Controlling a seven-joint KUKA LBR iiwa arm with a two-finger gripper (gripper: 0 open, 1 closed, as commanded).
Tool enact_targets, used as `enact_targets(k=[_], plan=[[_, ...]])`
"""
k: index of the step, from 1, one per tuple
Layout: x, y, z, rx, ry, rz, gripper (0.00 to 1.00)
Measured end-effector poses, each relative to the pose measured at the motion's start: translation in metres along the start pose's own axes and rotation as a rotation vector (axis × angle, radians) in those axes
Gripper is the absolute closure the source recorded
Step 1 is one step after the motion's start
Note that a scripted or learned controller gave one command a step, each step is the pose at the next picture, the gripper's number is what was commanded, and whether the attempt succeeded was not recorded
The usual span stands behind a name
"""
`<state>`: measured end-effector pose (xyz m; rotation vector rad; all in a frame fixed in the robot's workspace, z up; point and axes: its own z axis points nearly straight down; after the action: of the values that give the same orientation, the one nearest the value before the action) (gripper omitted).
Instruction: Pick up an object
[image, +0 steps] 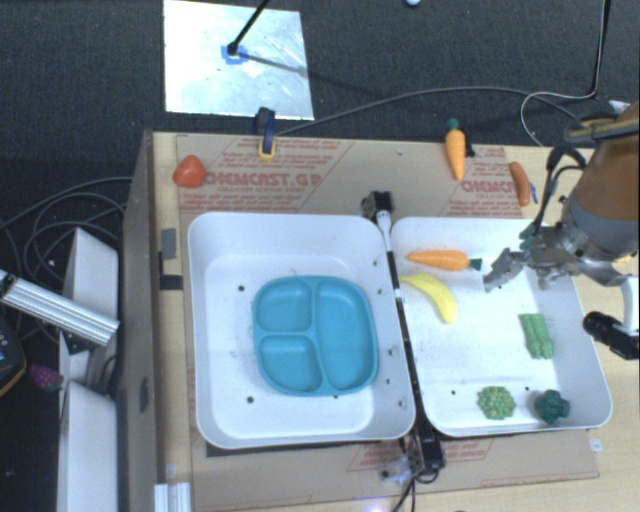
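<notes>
Yellow banana (433, 296) lies in right bin (590, 385) just below orange carrot (438, 260); green pieces further down. Gripper (522, 263) hovers over the bin's upper right, fingers spread, nothing between them. Blue divided plate (314, 334) in left bin (215, 290).

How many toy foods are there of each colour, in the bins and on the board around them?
Orange: 4, a carrot in the right bin, a carrot, a smaller piece and a round piece on the board.
Yellow: 1, the banana.
Green: 3, a long piece, a bumpy light one, a dark one.
Total: 8.
</notes>
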<state>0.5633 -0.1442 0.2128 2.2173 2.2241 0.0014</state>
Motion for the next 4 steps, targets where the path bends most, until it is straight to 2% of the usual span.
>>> enact_targets(k=[1, 2, 3, 4], plan=[[0.016, 0.035, 0.076, 0.002, 0.000, -0.001, 0.00], [0.055, 0.089, 0.129, 0.000, 0.001, 0.000, 0.00], [0.028, 0.102, 0.114, 0.018, 0.003, 0.002, 0.00], [0.026, 0.101, 0.104, 0.023, 0.001, -0.001, 1.00]])
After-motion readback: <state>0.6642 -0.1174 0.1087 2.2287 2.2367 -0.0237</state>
